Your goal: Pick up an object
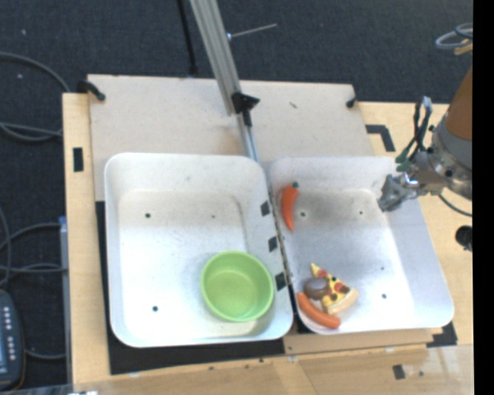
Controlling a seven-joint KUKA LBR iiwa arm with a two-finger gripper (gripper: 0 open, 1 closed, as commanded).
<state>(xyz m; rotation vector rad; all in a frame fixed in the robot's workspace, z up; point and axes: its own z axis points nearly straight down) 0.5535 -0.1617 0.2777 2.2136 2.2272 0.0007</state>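
An orange carrot (289, 206) lies against the left wall of the right bin (412, 257). In that bin's front left corner sits a small pile: a pizza slice toy (339, 295), a grey-brown round piece (316, 286) and an orange sausage (319, 311). A green bowl (237, 285) stands in the front right corner of the left bin (148, 196). My gripper (393, 192) hangs over the right bin's back right corner, well away from the toys, with nothing seen between its fingers.
A slanted aluminium camera pole (218, 52) rises from behind the seam between the bins. Cables lie on the dark floor to the left, and a small screen device (0, 336) sits at the bottom left.
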